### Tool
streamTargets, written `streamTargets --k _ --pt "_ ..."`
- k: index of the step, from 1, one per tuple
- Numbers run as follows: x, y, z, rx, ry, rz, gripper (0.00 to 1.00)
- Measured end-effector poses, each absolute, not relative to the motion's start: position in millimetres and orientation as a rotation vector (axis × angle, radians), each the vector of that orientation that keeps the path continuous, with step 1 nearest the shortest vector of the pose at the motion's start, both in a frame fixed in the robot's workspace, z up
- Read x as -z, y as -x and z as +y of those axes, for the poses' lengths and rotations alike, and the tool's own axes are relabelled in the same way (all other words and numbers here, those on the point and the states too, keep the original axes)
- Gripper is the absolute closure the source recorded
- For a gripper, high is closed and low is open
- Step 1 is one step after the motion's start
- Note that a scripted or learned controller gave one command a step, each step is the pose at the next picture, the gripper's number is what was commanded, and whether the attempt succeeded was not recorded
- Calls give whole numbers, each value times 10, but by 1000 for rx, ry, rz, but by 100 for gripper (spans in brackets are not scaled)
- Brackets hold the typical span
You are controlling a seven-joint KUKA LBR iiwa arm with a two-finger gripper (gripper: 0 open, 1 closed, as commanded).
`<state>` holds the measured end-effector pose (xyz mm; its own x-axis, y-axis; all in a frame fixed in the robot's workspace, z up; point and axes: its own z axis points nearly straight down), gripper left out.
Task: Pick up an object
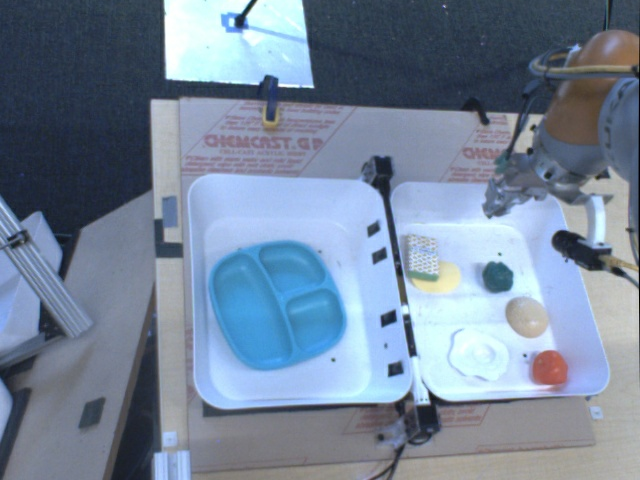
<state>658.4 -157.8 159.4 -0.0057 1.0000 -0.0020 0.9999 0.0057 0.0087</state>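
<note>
Tool [497,206] over right bin [590,318] rear edge; sponge [423,257], egg [478,355], tomato [549,367] inside. Blue tray [277,303] in left bin [200,268].

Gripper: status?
Gripper over right bin's far edge, nothing held. Green object nearest, untouched. Path clear.

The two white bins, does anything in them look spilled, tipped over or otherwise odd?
Nothing spilled or damaged. The only oddity: the checkered sponge block lies partly on the flat yellow disc in the right white bin. The blue divided tray sits askew in the left white bin.
</note>
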Motion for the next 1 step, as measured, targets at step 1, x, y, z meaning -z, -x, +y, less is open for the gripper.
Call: streamTargets --k 1 --pt "-2114 -6668 -1653 -6 -2209 2224 100"
